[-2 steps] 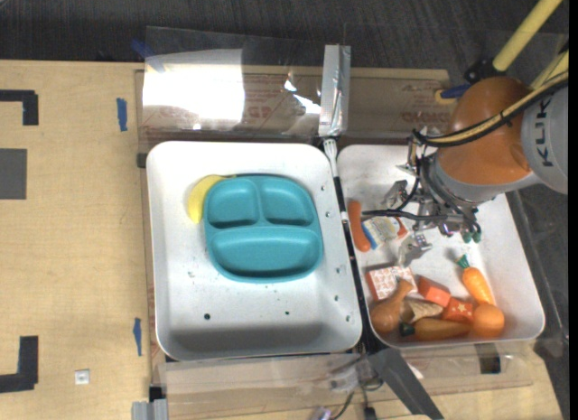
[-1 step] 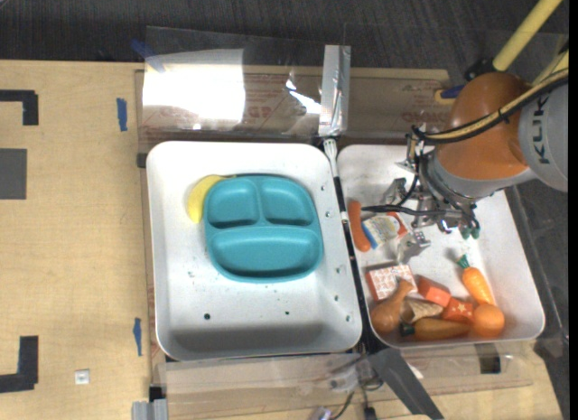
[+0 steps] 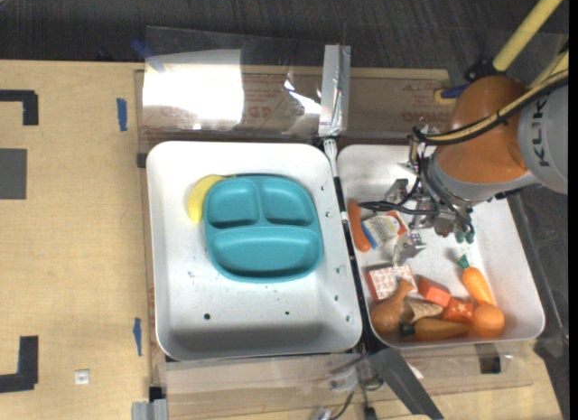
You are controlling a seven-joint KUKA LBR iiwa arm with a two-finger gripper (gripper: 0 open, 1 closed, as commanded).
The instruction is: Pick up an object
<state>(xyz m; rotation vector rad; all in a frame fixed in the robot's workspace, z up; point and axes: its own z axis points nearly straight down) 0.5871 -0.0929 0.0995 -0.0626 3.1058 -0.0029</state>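
Observation:
My gripper [image 3: 409,245] hangs low in the right bin [image 3: 524,256], near its middle, below the arm's orange band [image 3: 483,134]. Just to its left lie a small white-and-grey packet [image 3: 384,227] and an orange stick [image 3: 359,227]. Right below it lies a red patterned packet [image 3: 390,278]. A carrot with a green top [image 3: 476,283] lies to its right. Along the bin's near side sit a brown lump [image 3: 388,312], an orange ball [image 3: 488,320] and a long orange piece [image 3: 441,328]. I see nothing in the gripper's grasp.
The left bin [image 3: 172,256] holds a teal divided plate [image 3: 263,226] lying over a yellow object [image 3: 198,194]. A ridge where the two bin rims meet [image 3: 341,228] separates the bins. Clear plastic sheeting [image 3: 235,93] stands behind them.

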